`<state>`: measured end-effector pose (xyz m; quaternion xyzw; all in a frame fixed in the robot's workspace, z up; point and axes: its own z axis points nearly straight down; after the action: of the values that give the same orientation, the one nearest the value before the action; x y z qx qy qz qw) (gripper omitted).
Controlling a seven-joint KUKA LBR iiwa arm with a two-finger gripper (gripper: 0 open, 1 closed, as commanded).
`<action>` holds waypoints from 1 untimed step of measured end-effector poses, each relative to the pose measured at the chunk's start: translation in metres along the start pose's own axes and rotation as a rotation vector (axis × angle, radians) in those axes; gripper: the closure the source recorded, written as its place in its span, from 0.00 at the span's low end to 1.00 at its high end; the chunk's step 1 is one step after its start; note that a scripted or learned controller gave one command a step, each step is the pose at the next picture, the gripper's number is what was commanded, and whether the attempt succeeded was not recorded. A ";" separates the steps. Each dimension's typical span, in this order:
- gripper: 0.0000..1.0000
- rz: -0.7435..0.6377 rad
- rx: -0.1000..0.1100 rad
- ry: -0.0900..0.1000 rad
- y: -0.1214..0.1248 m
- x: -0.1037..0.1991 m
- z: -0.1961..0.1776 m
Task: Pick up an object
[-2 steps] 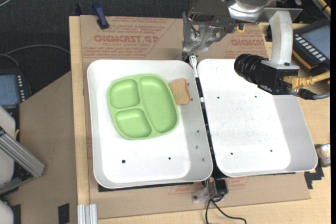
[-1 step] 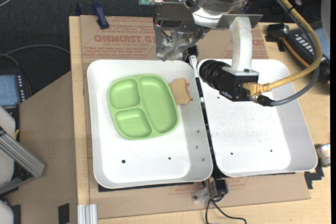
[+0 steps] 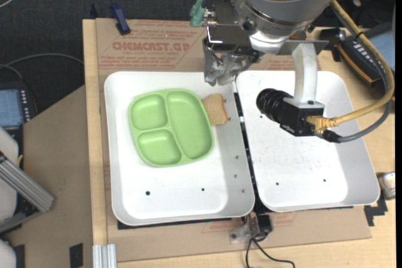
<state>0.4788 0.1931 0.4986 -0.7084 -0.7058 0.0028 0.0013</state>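
gripper (image 3: 220, 75) at left bin's (image 3: 119, 154) far rim | closure: cannot tell | green tray (image 3: 171, 127) mid-bin, cracker (image 3: 216, 109) touching

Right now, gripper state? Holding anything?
Gripper: above the left bin's far right corner, nothing visibly held; open or shut cannot be told.

red print "chemcast gp" on brown board (image 3: 151, 44) behind bins; smaller lines unreadable.
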 end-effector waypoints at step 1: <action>1.00 -0.005 -0.010 0.004 0.000 0.007 -0.030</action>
<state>0.4793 0.2003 0.5284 -0.7066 -0.7076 -0.0022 -0.0006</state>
